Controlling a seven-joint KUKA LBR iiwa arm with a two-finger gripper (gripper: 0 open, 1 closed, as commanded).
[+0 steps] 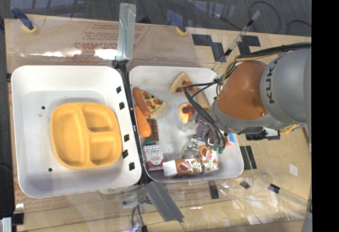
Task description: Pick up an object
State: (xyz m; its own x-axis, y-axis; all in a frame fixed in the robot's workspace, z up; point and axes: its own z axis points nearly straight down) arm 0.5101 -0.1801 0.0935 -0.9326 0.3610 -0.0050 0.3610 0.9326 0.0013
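Observation:
The right bin [175, 143] holds several toy foods. A pizza slice [181, 83] lies at the back and another pizza slice [153, 103] at the left, beside a red sausage [138, 96]. An orange carrot [143, 123] and a brown chocolate bar [154, 129] lie along the left wall. A small red and yellow piece [186, 112] sits near the middle. My gripper [198, 136] reaches down into the right half of this bin, just in front of that piece, above a patterned packet [210, 160]. The wrist and cables hide what lies under it.
A dark red carton [153, 154] and a brown bottle lying on its side [181, 167] rest along the front wall. The left bin [32, 172] holds a yellow divided plate [85, 134]. The arm's orange band [242, 97] hangs over the right bin's right wall.

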